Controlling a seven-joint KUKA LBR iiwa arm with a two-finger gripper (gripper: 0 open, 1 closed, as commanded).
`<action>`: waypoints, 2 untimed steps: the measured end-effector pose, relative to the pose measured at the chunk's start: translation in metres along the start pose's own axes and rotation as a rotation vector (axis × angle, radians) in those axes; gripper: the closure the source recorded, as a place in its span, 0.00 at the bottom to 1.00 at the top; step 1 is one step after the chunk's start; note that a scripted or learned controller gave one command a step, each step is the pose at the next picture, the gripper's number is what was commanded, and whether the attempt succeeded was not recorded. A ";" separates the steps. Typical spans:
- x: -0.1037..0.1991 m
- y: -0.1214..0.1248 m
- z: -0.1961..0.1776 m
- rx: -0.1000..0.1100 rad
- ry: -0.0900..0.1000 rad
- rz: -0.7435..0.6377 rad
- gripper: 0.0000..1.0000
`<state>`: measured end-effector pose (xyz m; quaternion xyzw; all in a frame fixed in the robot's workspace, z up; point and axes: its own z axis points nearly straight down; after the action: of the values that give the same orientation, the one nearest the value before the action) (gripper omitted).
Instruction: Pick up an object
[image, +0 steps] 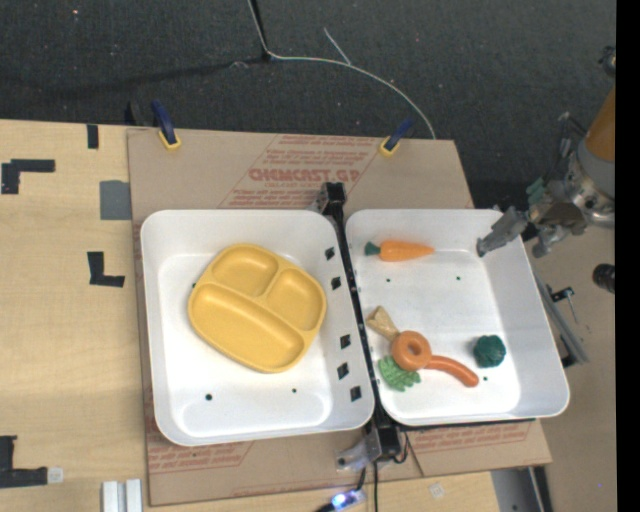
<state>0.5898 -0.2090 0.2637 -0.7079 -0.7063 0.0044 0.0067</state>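
Two shallow white bins are seen side by side on a brown cardboard sheet (300, 165) laid on the surface (60, 330). A yellow plate with three sections (258, 306) is found in the left bin (165, 330), near its middle. Several small toys are spread in the right bin (510, 300). An orange carrot with a green end (400, 250) is placed near the far edge of that bin. An orange ring (410, 350) is seen near the front, and a curved orange piece (452, 370) is joined to it or touching it. A green leafy bit (397, 374) is tucked just beside the ring on its left, and a small tan piece (381, 322) is set just above the ring. A dark green ball-like toy (489, 350) is kept a little apart, near the right wall. The hand (520, 232) is seen at the far right corner of the right bin, above its rim, well apart from all the toys. Nothing is seen held in it. How far the hand is open cannot be told, because it is small and dark there. The grey arm (590, 190) is seen coming in from the right side.
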 end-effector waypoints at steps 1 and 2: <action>0.001 0.002 -0.006 -0.010 -0.003 -0.004 0.00; -0.004 -0.004 0.058 -0.004 -0.001 -0.003 0.00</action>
<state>0.5847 -0.2127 0.2053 -0.7070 -0.7072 0.0036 0.0050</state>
